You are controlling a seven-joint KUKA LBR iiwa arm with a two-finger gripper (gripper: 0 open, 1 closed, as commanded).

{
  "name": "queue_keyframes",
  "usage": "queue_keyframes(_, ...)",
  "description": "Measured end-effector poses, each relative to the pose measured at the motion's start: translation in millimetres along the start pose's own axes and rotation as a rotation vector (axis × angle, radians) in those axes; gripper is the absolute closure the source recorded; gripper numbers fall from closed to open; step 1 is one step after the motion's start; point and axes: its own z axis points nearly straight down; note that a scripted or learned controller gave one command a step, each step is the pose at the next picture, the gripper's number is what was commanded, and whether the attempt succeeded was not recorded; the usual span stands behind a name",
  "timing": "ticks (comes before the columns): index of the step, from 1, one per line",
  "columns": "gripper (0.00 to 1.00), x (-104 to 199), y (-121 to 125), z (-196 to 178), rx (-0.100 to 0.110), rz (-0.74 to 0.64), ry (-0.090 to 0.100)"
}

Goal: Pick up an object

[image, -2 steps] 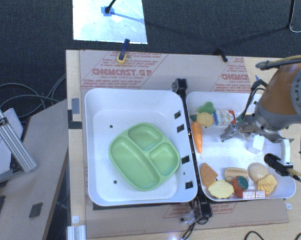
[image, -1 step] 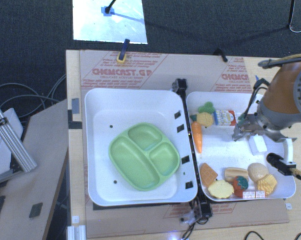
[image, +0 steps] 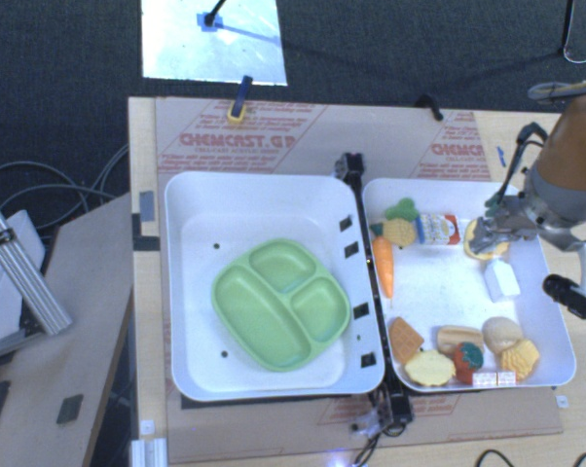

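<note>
where it lies, carrot (image: 384,267) lengthwise, near-vertical

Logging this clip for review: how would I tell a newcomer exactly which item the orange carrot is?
Start at the right bin, the one crowded with toy food. Follow its left wall, beside the divider between the bins, to the carrot lying lengthwise below the green broccoli. It is the one long, tapered, plain orange piece; its neighbours are rounder or multicoloured.
</note>
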Motion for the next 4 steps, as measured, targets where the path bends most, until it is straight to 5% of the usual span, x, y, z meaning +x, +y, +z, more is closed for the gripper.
queue_keyframes(1,1.00,-0.5,2.2,-54.4,0.001,0.000,0.000)
queue_keyframes(4,1.00,145.0,-15.5,-73.2,0.008,-0.004,0.004)
